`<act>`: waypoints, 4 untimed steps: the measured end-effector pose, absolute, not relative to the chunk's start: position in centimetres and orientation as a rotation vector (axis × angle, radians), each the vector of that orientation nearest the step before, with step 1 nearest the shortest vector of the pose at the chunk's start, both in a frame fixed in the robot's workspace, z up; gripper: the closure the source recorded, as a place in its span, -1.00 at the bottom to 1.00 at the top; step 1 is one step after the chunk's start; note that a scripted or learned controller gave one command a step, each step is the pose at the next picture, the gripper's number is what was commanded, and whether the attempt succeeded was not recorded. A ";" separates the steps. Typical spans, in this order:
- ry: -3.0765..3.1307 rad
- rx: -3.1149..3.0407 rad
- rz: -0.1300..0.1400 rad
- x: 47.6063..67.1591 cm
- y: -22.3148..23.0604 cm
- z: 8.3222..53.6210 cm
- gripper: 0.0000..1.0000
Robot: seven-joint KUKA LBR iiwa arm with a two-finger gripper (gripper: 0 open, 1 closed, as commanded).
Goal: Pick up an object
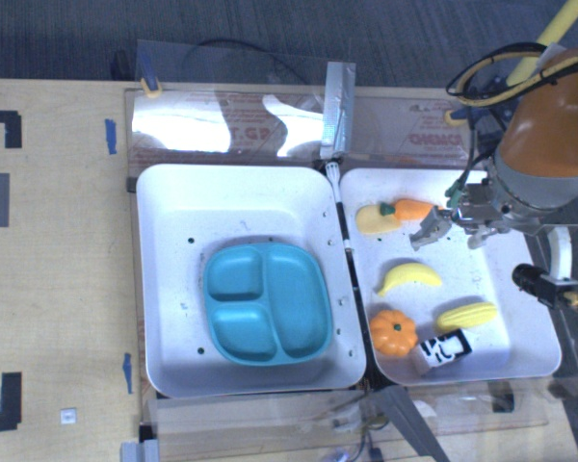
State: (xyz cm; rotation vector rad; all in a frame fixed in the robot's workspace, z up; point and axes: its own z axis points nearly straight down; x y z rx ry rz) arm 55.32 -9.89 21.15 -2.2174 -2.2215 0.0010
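The right bin (530, 354) holds several toy foods. An orange carrot (411, 210) with a green top lies at the far left, touching a pale yellow piece (370, 219). Below them lie a yellow banana (411, 276), a small orange pumpkin (393, 333), a yellow corn cob (466, 314) and a black-and-white block (444, 346). My gripper (454, 234) hangs over the bin's far part, just right of the carrot. It is open, its fingers spread apart with nothing between them.
The left bin (164, 287) bears a blue divided plate (267, 301). A raised ridge (343, 248) separates the two bins. Clear plastic sheeting (222, 123) and a metal post (337, 109) stand behind them. The arm's orange band (549, 133) and yellow cables (501, 70) rise at the right.
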 end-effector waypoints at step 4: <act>-2.201 -2.245 -0.007 55.0 -10.5 15.3 1.00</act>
